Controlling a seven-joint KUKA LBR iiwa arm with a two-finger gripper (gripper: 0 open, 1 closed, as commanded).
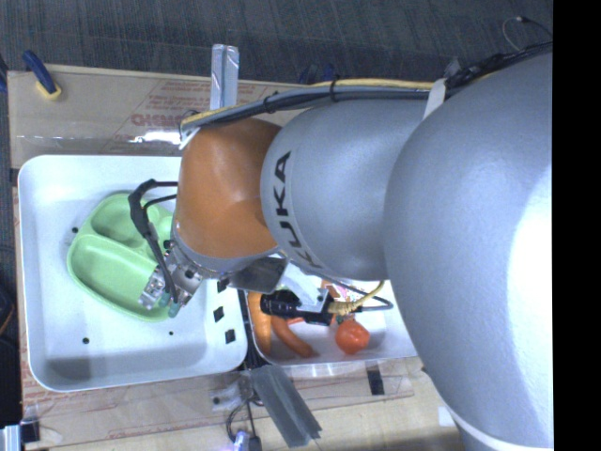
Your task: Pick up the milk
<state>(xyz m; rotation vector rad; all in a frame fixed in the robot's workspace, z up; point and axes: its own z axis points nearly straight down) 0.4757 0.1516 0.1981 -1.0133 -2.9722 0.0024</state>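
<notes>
My grey arm (394,186), with its orange band (225,195), reaches in from the right and covers much of both shallow white bins. My tool (164,294) is low over the left white bin (47,252), just at the lower right edge of a pale green, rounded plastic object (113,261) lying there. I cannot tell what state my tool is in, since the wrist hides it. In the right white bin (394,350), partly under my arm, lie an orange carrot-shaped piece (286,338) and a round red tomato-like piece (352,336). I cannot make out the milk with certainty. The bins rest on a brown cardboard-covered surface (113,101).
</notes>
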